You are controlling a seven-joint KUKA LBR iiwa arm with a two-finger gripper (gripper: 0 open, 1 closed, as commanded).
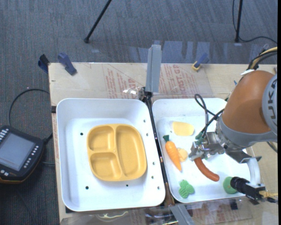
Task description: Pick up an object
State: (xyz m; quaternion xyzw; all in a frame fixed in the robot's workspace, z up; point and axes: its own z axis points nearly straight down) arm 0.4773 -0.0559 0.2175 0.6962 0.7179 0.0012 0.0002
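Observation:
The right bin (178,105) holds toy foods. An orange carrot (173,154) lies by its left wall, with a small pale yellow piece (182,153) touching it. A red-brown sausage (207,169) lies slanted in the middle. My gripper (197,154) hangs low over the sausage's upper left end, just right of the small yellow piece. The wrist hides how the jaws stand, and nothing is visibly held. A pale yellow slice (182,128) lies further back. A green leafy piece (186,188) and a green round object (230,184) sit near the front wall.
The left bin (65,125) carries a yellow divided plate (116,151) in its middle. A grey post (153,69) rises behind the wall between the bins. The arm's orange band (248,102) covers the right bin's back right part. A teach pendant (11,151) lies on the floor at left.

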